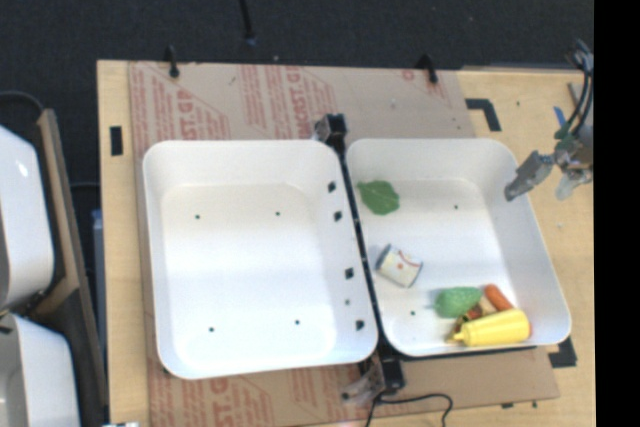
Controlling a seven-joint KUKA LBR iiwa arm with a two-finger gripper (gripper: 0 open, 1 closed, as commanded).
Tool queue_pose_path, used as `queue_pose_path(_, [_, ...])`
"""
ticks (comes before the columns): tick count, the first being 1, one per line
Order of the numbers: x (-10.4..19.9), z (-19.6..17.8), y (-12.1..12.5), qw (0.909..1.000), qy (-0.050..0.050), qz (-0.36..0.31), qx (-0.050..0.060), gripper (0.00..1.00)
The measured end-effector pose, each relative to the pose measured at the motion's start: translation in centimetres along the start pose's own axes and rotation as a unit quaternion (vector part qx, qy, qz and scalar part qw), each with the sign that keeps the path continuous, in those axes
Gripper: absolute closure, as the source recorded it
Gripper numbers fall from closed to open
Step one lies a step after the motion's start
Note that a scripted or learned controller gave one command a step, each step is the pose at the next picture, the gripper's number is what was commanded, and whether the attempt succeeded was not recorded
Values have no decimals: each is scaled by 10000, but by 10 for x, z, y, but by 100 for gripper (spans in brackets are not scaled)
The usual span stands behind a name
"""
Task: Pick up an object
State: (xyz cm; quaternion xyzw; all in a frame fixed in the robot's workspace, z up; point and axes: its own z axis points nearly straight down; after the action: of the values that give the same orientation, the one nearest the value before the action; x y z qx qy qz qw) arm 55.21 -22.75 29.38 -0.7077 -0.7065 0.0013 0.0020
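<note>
Jaws: your grey two-finger gripper (549, 174) hangs over the right white bin's (520, 245) far right rim, fingers spread, nothing between them
Right bin: green crumpled lump (379, 197), small white block (398, 267), second green lump (457, 300), orange piece (496, 296), yellow plastic bottle (493, 329)
Surface: tan board (250, 100) under both bins

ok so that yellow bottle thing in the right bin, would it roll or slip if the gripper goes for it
The yellow bottle lies on its side and looks rounded, so a nudge would probably roll it. It looks like smooth plastic, so it might slip between the fingers. It rests against the bin's near wall beside the orange piece, which may limit rolling. The gripper is near the bin's far right rim.
</note>
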Motion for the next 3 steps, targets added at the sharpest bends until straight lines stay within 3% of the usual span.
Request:
queue_pose_path(1, [0,-3,1,10000,-7,-5,-28,0])
queue_pose_path(3, [7,102,-2,10000,1,-6,-1,0])
